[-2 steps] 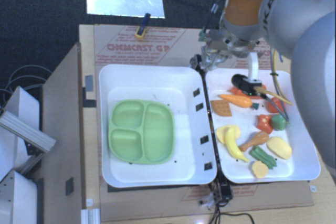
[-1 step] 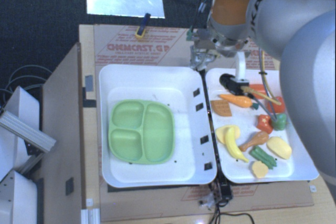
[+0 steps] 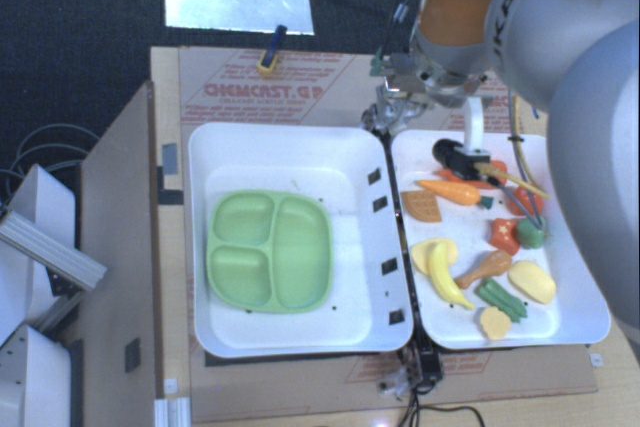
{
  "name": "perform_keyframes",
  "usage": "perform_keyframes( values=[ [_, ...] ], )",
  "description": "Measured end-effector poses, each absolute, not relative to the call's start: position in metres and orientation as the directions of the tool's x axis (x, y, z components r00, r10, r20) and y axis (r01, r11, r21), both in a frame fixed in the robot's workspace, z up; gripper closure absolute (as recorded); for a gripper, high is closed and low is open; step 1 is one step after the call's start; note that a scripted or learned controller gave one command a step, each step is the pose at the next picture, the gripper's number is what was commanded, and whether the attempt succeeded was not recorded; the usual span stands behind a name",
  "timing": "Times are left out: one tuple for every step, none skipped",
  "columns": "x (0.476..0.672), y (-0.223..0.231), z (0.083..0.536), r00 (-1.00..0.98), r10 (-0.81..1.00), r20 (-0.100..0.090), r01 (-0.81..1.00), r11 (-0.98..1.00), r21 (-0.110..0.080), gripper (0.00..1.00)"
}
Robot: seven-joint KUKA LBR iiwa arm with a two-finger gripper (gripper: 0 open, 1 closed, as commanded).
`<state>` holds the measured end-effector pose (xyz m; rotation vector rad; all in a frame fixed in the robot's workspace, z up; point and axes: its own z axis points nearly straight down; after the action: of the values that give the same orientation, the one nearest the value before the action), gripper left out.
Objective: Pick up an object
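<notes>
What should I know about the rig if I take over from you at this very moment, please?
Gripper: above the far end of the rim where the two bins meet; no object seen in it.
Things: the right bin holds the toy food, including a carrot, cracker, banana and drumstick. The left bin holds a green divided plate.
Done: nothing lifted yet.
Left: move over one object, probably in the right bin, then descend, grip and lift.
</notes>
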<state>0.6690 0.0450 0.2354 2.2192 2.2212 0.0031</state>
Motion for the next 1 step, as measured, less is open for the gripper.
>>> perform_keyframes(
  values=[
    [0.6448, 0.0387, 0.2365, 0.0, 1.0, 0.0, 1.0, 0.0, -0.001, 1.0]
  ],
)
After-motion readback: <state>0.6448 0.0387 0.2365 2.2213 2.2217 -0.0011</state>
